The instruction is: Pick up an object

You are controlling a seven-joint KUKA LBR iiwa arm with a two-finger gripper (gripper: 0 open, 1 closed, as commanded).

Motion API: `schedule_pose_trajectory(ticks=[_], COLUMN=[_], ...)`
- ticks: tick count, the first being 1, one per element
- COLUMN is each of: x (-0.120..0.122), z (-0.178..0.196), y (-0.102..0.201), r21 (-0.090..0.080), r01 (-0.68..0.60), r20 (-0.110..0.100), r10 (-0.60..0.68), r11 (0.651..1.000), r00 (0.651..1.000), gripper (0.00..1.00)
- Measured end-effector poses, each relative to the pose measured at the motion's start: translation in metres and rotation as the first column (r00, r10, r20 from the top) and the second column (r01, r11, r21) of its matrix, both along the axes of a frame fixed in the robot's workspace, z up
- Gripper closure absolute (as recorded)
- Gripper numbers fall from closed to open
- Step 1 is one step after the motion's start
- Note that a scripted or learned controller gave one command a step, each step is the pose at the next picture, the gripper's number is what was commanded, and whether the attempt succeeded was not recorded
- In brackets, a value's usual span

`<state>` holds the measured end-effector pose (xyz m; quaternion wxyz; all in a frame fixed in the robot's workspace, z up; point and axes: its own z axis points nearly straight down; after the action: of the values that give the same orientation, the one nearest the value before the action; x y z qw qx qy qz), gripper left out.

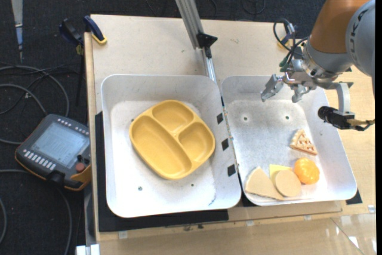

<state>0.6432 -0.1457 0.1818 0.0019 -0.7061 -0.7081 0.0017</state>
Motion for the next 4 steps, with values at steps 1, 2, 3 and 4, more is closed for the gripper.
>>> schedule_pose_trajectory(ticks=[1,2,3,4], x=[-0.005,-0.003,0.0,0.002], z=[-0.046,-0.032,0.019,0.071], y=[-0.005,-0.005,0.006,0.006], r21=[0.0,-0.001,-0.001,-0.002], r01=[0.004,0.003,-0.001,0.0], r20=[0.0,0.007,0.012,0.013], r10=[-0.004,-0.003,0.001,0.001], r11=[1.0,1.0,1.0,1.0], r00=[1.0,1.0,1.0,1.0], gripper=[0.0,1.0,1.0,1.0])
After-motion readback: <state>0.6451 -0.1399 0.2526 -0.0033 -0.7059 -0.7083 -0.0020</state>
